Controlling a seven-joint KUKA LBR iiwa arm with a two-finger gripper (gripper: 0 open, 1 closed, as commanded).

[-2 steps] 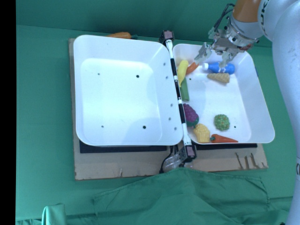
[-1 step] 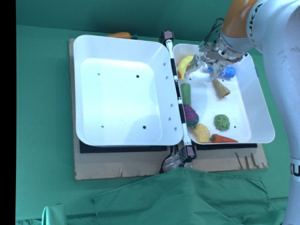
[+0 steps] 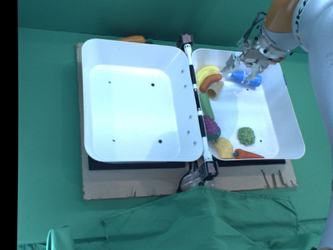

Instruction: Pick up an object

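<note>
My gripper [image 3: 242, 72] hangs over the far part of the right bin [image 3: 289, 120], open, with one finger on each side of a blue toy [image 3: 243, 77] that lies on the bin floor. The fingers are spread apart, and I cannot tell whether they touch the toy. To its left lie a yellow banana [image 3: 207, 71], a red sausage [image 3: 210, 80] and a beige cone [image 3: 215, 89].
Along the right bin's left wall lie a green cucumber [image 3: 206, 106] and purple grapes [image 3: 210, 126]. Near its front are yellow corn [image 3: 224, 147], a carrot [image 3: 248, 154] and broccoli [image 3: 246, 135]. An orange toy [image 3: 132, 38] lies behind the left bin [image 3: 86, 87].
</note>
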